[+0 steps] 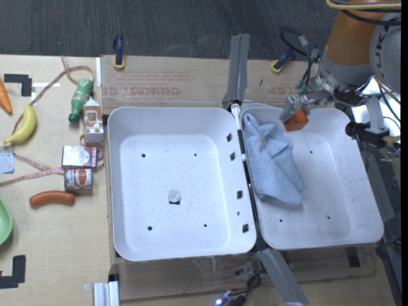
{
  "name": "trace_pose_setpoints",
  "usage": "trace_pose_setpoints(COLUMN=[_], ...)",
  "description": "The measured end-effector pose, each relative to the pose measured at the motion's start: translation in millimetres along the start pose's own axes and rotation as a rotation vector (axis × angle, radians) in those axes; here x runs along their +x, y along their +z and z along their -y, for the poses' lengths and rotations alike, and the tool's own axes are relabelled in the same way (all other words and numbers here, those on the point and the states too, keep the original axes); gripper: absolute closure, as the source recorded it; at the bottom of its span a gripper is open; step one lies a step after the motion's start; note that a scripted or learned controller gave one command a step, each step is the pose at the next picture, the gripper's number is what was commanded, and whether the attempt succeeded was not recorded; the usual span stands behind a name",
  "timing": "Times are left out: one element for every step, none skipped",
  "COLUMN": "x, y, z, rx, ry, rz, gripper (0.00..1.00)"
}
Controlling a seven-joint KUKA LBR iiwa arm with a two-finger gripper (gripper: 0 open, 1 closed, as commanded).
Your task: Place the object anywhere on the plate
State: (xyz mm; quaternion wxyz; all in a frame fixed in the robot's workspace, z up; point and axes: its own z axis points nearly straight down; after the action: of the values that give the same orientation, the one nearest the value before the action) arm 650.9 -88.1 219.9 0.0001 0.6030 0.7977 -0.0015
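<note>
One grey arm with an orange band (364,14) reaches in from the right, above the far edge of the right bin. Two shallow white plastic bins sit side by side on the bench: the left bin (127,171) and the right bin (344,196), touching along a hinged middle seam.

In the right bin lies one crumpled pale blue cloth (273,161), spread along that bin's left wall from the far corner toward the middle. In the left bin rests one small round whitish disc (174,197), near the centre of the floor and well apart from every wall.

The two-finger gripper (297,109) hangs over the far left part of the right bin, just past the top of the cloth. One small orange block (294,121) shows at its tip, seemingly clasped between the fingers, though they are too small and dark to say so firmly.

On the cardboard left of the bins lie one yellow banana (22,125), one green bottle (80,98), one small carton (93,125), one pink box (79,156), one tin can (79,179), one red sausage (52,199) and one orange carrot (4,97) at the edge. Two blue clamps (118,51) grip the board's far edge.
</note>
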Motion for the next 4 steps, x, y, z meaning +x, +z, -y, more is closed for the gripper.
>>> trace_pose_setpoints(x=[3.0, 45.5, 15.8, 72.3], y=[-94.7, -114.9, -135.8, -185.9], z=[83.4, 126.7, 175.2, 122.9], rx=[-0.001, 0.001, 0.000, -0.001], ry=[-0.060, 0.002, 0.030, -0.070], rz=[0.000, -0.002, 0.000, -0.001], gripper=[1.00, 1.00, 1.00, 1.00])
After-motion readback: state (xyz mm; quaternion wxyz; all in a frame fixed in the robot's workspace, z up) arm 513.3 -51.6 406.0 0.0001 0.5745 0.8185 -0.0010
